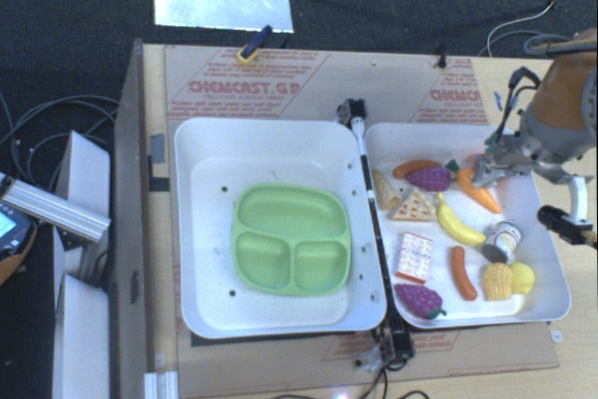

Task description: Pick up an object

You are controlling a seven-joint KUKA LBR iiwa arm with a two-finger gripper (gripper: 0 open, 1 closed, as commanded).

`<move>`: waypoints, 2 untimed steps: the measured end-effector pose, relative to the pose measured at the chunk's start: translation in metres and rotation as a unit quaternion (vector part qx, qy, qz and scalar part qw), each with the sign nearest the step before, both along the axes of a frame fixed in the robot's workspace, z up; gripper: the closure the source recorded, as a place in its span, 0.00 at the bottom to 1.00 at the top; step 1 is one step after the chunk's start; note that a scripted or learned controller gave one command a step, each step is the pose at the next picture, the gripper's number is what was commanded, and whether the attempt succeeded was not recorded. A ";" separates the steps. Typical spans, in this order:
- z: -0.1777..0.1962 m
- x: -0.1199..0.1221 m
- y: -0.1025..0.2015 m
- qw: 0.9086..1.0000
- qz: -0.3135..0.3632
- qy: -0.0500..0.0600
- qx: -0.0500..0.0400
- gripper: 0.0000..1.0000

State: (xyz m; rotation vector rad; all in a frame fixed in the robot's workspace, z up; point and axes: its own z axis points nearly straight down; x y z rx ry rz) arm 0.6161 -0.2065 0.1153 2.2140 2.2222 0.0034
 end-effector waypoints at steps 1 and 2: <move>0.000 0.000 0.000 1.000 0.000 0.000 0.000 0.00; -0.031 0.005 0.011 1.000 0.000 0.002 0.001 0.00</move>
